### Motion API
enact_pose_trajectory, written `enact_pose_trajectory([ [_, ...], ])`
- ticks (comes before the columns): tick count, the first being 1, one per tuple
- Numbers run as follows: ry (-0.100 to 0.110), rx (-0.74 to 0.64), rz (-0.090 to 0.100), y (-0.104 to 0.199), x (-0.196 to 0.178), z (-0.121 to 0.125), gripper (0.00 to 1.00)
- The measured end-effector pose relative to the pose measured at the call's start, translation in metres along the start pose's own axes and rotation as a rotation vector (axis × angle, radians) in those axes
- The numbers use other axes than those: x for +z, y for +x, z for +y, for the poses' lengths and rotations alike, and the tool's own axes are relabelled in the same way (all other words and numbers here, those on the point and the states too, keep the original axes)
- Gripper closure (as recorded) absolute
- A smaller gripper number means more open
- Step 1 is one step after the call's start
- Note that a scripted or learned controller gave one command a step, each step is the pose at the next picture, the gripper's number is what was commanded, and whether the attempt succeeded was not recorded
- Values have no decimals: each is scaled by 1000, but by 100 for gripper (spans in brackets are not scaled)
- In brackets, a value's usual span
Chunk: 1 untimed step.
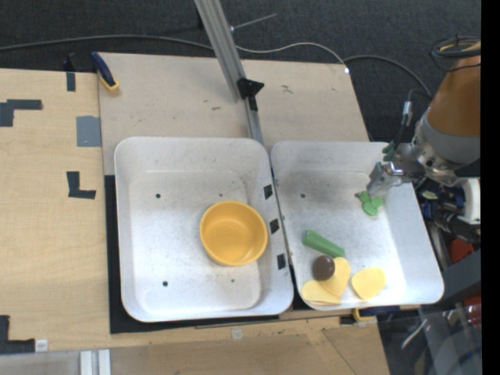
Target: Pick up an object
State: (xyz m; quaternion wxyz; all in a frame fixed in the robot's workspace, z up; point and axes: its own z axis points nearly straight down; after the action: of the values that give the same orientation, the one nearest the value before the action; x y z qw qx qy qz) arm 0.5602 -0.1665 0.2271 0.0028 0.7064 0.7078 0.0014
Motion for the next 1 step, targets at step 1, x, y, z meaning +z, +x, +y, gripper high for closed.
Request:
enact_pose_trajectory([
  [1,0,-1,0,5,-63,2,100],
])
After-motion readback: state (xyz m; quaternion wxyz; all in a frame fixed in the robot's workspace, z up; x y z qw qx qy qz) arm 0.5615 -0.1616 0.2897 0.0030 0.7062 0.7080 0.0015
